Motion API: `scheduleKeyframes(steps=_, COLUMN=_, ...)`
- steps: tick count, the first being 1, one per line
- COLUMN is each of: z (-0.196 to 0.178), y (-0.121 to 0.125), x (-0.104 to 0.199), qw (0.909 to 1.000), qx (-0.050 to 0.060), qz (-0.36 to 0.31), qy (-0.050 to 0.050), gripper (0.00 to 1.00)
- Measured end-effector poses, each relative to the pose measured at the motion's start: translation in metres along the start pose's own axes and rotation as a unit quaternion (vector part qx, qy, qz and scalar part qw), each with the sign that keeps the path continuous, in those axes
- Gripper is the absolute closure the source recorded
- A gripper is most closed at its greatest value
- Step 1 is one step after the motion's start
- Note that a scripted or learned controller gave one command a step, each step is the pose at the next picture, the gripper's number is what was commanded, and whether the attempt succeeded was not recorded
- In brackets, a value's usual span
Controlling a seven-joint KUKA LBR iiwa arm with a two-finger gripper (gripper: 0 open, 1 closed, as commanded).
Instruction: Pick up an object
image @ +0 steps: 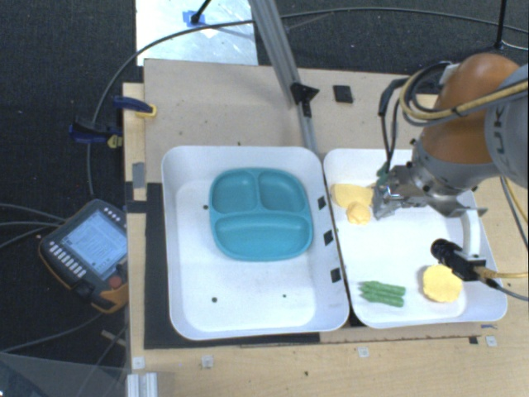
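Camera view shows us the gripper (382, 203) low in the right bin (411, 300), just beside two yellow pieces (353, 202) near its left wall, though we cannot tell its state, while green beans (382, 293) lie near the front.

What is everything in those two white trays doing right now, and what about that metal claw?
Blue plastic divided plate: flat in the left white bin, nothing on it.
Yellow toy pieces: in the right white bin, beside the gripper.
Green bean toy: lying flat, untouched.
Round yellow toy: lying near the right bin's front corner.
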State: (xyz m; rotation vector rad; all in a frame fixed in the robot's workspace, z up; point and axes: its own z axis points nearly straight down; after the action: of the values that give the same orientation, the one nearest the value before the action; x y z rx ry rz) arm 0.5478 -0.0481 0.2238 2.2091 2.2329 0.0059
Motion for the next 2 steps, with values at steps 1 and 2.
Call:
scheduleKeyframes(steps=1, z=0.008, y=0.014, x=0.051, qw=1.0000, qx=0.001, qz=0.000, qy=0.000, gripper=1.00)
scheduleKeyframes(steps=2, z=0.016, y=0.033, x=0.099, qw=1.0000, qx=0.000, qz=0.000, qy=0.000, gripper=1.00)
